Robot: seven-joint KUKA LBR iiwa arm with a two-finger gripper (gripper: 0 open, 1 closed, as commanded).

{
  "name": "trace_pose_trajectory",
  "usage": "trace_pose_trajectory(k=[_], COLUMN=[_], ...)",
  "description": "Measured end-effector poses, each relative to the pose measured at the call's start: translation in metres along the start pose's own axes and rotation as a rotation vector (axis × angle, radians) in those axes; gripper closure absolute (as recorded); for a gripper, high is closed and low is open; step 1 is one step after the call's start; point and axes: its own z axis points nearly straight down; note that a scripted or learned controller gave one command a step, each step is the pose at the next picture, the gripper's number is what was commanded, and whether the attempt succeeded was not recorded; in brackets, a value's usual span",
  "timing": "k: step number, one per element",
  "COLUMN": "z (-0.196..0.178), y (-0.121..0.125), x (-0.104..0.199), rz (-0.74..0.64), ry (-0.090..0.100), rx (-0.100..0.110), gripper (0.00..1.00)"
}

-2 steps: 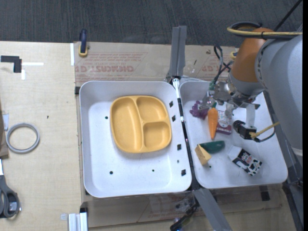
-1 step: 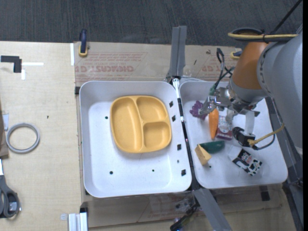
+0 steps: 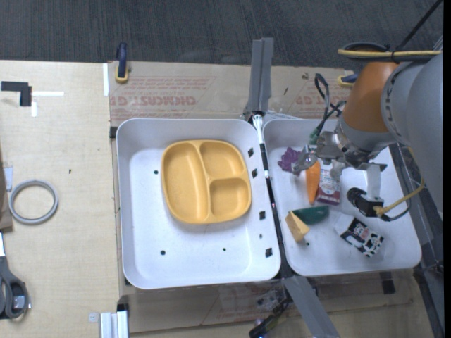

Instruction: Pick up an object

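Note:
The right bin (image 3: 394, 255) holds several small objects. A purple grape bunch (image 3: 288, 159) lies at its left, with an orange carrot (image 3: 313, 180) and a small white and red packet (image 3: 328, 186) beside it. Nearer the front are a green piece (image 3: 313, 214), a yellow cheese wedge (image 3: 297, 226) and a black and white block (image 3: 363, 236). My gripper (image 3: 314, 159) hangs low over the bin's back left part, just above the carrot's upper end and right of the grapes. The grey arm with its orange band (image 3: 370, 97) reaches in from the right.
The left bin (image 3: 134, 210) holds a yellow divided plate (image 3: 206, 181). A black cable loop (image 3: 359, 201) hangs from the wrist over the right bin. On the bench to the left lie a grey tape ring (image 3: 32, 201) and scissors (image 3: 10, 294).

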Motion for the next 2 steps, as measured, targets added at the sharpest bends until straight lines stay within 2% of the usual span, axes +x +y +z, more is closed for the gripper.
trace_pose_trajectory(k=[1,2], z=[-0.016,0.0], y=[-0.01,-0.013], x=[-0.046,-0.018], rz=[0.025,0.044], ry=[0.0,-0.004], rx=[0.013,0.001], gripper=[0.0,0.0])
